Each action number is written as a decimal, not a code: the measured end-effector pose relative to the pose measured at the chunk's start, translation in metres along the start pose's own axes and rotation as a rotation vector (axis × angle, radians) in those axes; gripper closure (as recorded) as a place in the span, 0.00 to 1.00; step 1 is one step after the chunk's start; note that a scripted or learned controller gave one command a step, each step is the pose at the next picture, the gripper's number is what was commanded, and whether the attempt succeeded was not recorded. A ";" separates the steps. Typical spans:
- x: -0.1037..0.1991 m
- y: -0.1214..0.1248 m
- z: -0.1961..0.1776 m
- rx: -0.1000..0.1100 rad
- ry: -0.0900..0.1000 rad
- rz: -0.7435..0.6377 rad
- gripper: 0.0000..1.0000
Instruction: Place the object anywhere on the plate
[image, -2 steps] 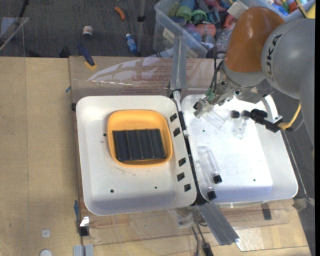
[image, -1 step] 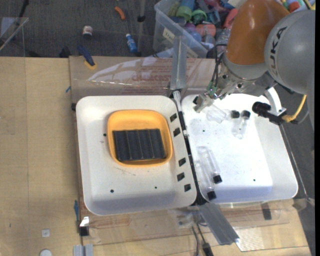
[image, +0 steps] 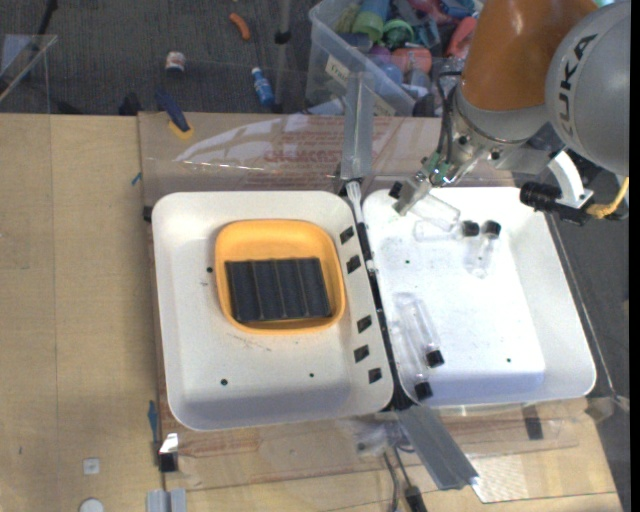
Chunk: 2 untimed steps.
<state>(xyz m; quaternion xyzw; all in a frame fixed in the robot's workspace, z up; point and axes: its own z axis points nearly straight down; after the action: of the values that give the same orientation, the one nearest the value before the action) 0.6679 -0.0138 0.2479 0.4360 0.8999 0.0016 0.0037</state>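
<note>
The black ribbed slab (image: 278, 290) lies flat in the middle of the orange plate (image: 281, 231), which sits in the left bin (image: 190, 350). The pincer (image: 420, 190) hangs well apart from the slab, to its right and farther off, above the far left corner of the right bin (image: 520, 340); I cannot tell whether it is apart or together. Below it in that bin lie clear tubes with black caps: two (image: 478, 240) near the far side and one (image: 418, 325) by the left wall.

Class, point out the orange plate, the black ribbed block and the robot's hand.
orange plate (image: 280, 231): camera view, top rim.
black ribbed block (image: 278, 290): camera view, centre.
hand (image: 408, 198): camera view, lower tip.
</note>
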 end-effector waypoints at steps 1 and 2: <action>-0.012 -0.011 -0.021 0.000 -0.001 -0.073 1.00; -0.008 -0.015 0.001 0.004 0.004 -0.130 1.00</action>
<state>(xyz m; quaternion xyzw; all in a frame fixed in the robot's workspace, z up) 0.6612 -0.0299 0.2472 0.3765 0.9264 0.0006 0.0011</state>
